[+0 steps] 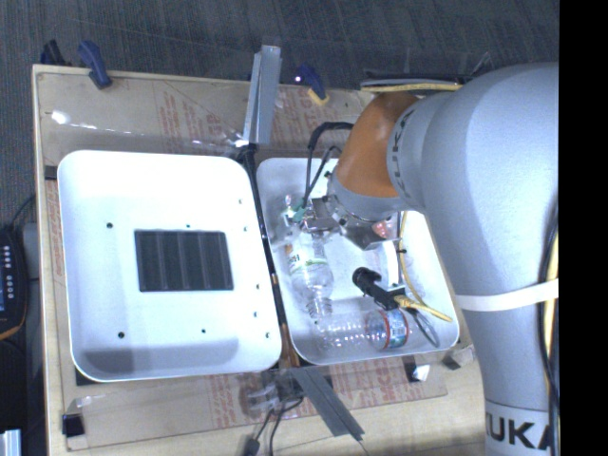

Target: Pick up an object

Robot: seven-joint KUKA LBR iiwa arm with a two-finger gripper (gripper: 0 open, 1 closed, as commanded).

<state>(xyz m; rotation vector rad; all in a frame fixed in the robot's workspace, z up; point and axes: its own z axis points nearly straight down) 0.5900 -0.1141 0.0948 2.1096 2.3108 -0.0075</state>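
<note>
desk (142, 103) is worn; fingers (306, 218) hang over bottles (311, 275) in the right bin (274, 180), how open i cannot tell. smooth bottles may slip out.

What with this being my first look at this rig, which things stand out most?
The big grey arm with its orange band looms at the right, bent down over the right bin. In that bin lie a clear bottle near the middle and a labelled bottle along the lower edge. The left bin shows a dark grille in its floor.
</note>
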